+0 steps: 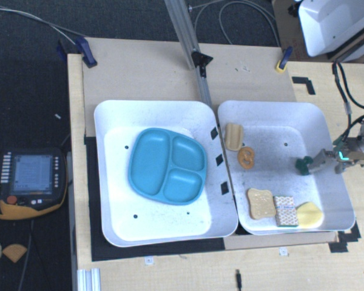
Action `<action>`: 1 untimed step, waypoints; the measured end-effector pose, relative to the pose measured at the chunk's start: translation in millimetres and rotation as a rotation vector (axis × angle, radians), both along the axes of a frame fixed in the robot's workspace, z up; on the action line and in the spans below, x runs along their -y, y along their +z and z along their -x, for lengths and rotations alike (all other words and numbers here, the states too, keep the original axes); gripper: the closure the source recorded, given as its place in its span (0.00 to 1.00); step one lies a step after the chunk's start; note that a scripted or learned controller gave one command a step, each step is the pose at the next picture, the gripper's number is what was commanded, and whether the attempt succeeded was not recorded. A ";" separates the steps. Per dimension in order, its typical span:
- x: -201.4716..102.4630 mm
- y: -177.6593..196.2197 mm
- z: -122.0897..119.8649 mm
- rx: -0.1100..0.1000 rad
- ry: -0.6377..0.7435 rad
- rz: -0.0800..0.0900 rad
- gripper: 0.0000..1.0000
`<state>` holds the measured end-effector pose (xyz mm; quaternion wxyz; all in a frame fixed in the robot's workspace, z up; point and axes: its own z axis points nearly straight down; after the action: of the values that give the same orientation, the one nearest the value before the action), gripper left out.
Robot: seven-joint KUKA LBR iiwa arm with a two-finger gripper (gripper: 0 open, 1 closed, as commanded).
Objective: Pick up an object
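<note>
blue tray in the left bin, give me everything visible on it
The blue tray is a rounded-corner divided plate, plastic by the look, light blue, with three compartments: one large on its left side and two smaller on its right. It lies flat, right side up, turned slightly off square to the bin, near the middle of the left bin. Nothing sits in its compartments, and nothing besides the bin floor touches it.

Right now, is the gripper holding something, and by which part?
Cannot be told. The gripper is low in the right bin, away from the food items, and too small to judge.
</note>
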<state>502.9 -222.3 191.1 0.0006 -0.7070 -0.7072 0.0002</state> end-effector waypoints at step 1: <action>0.1 0.5 -0.4 0.001 0.000 0.000 0.00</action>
<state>503.3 -222.4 191.6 0.0000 -0.7069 -0.7073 -0.0001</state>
